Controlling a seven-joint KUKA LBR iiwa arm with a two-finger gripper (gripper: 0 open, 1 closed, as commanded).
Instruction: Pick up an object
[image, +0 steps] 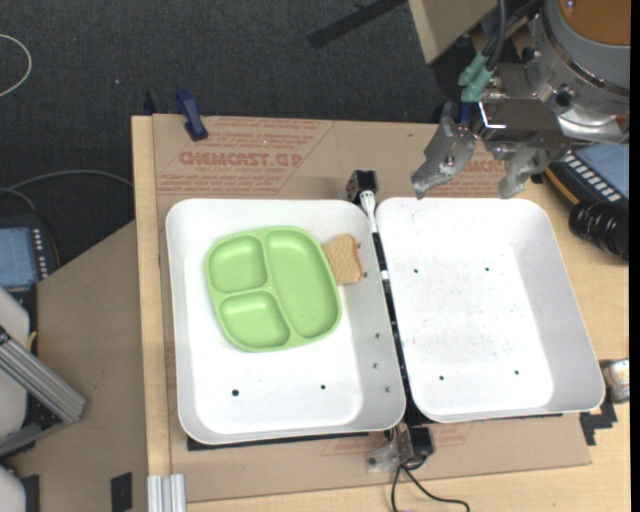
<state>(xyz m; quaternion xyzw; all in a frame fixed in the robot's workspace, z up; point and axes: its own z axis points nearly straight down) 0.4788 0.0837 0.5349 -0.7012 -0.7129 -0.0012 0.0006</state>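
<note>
The gripper (470, 180) hangs above the far edge of the right bin (540, 370), its fingers (432, 172) spread apart with nothing between them. In the left bin (200, 400) lies a green divided plate (272, 288), and touching its right rim is a tan piece (344, 259), seemingly a cracker or slice of toast.

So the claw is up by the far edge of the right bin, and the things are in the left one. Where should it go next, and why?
Probably sideways, toward the left bin. The gripper hangs open above the far rim of the right bin, holding nothing. The green divided plate and the tan cracker-like piece leaning at its edge both lie in the left bin, so it must get above one of them before lowering.
</note>
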